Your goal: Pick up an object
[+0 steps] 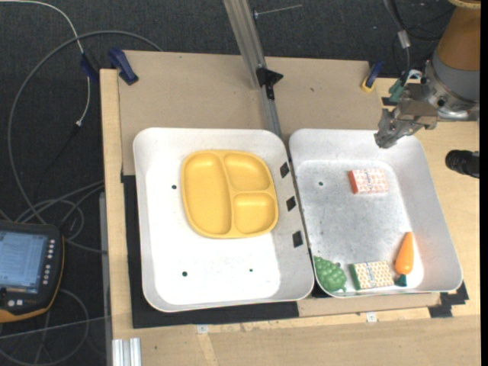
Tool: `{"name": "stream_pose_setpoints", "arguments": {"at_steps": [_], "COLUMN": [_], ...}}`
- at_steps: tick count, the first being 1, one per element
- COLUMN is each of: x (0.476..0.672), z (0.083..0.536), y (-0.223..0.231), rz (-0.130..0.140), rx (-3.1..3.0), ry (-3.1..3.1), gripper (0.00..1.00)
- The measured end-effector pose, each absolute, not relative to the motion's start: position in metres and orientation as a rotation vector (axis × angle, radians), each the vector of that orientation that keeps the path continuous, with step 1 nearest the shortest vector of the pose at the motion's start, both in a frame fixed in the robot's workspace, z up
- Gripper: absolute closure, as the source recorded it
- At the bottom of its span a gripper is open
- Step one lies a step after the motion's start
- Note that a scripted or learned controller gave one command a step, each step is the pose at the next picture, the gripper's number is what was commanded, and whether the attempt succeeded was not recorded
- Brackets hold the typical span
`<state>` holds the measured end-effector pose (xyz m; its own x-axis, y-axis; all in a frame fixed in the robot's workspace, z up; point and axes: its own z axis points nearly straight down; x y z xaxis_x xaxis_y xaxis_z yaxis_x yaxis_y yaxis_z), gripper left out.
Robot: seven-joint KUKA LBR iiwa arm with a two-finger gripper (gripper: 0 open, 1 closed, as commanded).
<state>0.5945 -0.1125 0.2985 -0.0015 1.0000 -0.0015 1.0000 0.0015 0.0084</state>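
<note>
The right bin (343, 204) holds a red and white box (368, 181) near its back, an orange carrot (404, 253) at the right front, a patterned box (372, 274) at the front and a green bumpy object (329, 274) in the front left corner. My gripper (387, 136) hangs over the back right edge of this bin, up and to the right of the red and white box. Nothing shows between its fingers.
The left bin (160, 242) carries a yellow divided plate (229, 193) with three compartments. A metal pole (248, 29) rises behind the gap between the bins. Blue clamps (122, 65) sit at the bench's back corners. A tablet (27, 265) lies on the floor at left.
</note>
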Motion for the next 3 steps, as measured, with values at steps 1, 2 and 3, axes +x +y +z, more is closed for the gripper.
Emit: {"name": "stream_pose_setpoints", "arguments": {"at_steps": [1,2,3], "x": [0.591,0.6,0.605], "z": [0.29,0.282,0.26], "y": [-0.052,0.01,0.058], "rz": [0.001,0.001,-0.004], "rx": [2.216,2.215,2.219], "ry": [2.232,2.232,2.232], "gripper": [1.0,1.0,1.0]}}
